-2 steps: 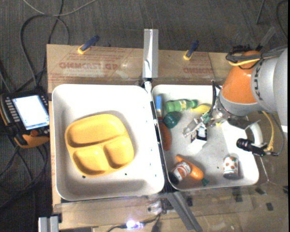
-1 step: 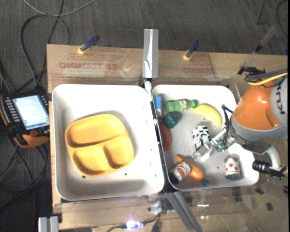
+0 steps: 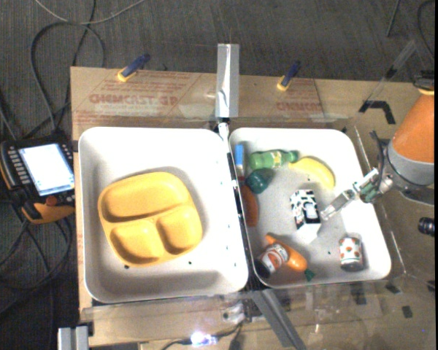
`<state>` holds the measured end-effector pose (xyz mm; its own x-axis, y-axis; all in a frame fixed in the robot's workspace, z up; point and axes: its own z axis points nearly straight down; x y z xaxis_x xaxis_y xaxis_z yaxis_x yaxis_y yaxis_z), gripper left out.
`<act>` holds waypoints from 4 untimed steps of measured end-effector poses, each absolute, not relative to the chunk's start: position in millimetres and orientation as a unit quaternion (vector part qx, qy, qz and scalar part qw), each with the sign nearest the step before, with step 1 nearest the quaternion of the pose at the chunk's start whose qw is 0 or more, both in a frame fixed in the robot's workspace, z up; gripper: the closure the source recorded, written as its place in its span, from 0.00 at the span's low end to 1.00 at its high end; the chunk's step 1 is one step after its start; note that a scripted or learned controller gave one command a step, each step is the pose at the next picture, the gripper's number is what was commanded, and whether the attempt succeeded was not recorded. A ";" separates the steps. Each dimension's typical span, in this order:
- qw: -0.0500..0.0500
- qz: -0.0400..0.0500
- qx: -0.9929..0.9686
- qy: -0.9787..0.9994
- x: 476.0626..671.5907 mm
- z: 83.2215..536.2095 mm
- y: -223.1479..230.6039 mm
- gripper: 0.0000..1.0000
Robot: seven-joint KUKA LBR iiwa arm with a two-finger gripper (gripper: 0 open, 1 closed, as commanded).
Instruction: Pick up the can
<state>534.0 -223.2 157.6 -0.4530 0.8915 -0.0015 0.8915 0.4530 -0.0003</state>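
The can (image 3: 350, 250) stands in the right bin's (image 3: 365, 168) near-right corner, close to both walls, with bare floor on its left. The gripper (image 3: 328, 208) hangs above the bin middle, just beside a black-and-white carton (image 3: 304, 207); finger spacing cannot be told.

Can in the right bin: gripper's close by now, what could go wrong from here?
1. The can stands near the right bin's lower right corner, so the walls may block the fingers.
2. The gripper hangs beside the black-and-white carton, up and left of the can; a straight descent would likely hit the carton instead.
3. The can is small and round, and could tip or roll when nudged.
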 end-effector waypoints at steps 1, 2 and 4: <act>0.005 0.005 0.535 0.845 490.3 90.7 -218.6 0.00; 0.006 0.002 0.487 0.873 488.8 90.7 -221.8 0.00; 0.001 0.000 0.457 0.889 524.6 223.4 -222.1 1.00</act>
<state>524.6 -222.1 223.4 -0.5818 0.8133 -0.0017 0.8133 0.5818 0.0011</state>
